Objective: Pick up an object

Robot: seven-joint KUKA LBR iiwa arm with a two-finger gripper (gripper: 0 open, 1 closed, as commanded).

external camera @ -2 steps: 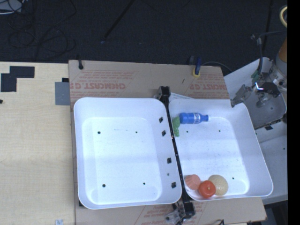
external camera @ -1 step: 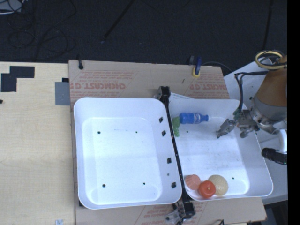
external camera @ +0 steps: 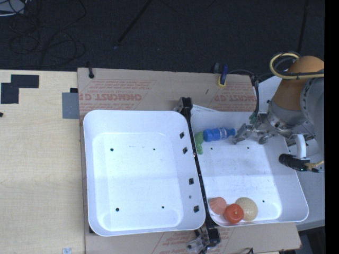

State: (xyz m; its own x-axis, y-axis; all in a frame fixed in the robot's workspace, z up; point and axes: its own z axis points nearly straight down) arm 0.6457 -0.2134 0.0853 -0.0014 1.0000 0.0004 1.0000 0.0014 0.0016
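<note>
1. Two white bins sat side by side on the surface; the right bin (external camera: 286, 192) is the landmark here.
2. A blue bottle (external camera: 218, 134) lay on its side near that bin's far left corner, touching a green object (external camera: 198, 142) by the divider.
3. The jaws (external camera: 249, 133) hung over the bin's far edge, just beside the bottle, spread apart and holding nothing.
4. A red ball (external camera: 233, 213), a tan ball (external camera: 247, 208) and a pink piece (external camera: 217, 204) clustered at the bin's near edge.
</note>
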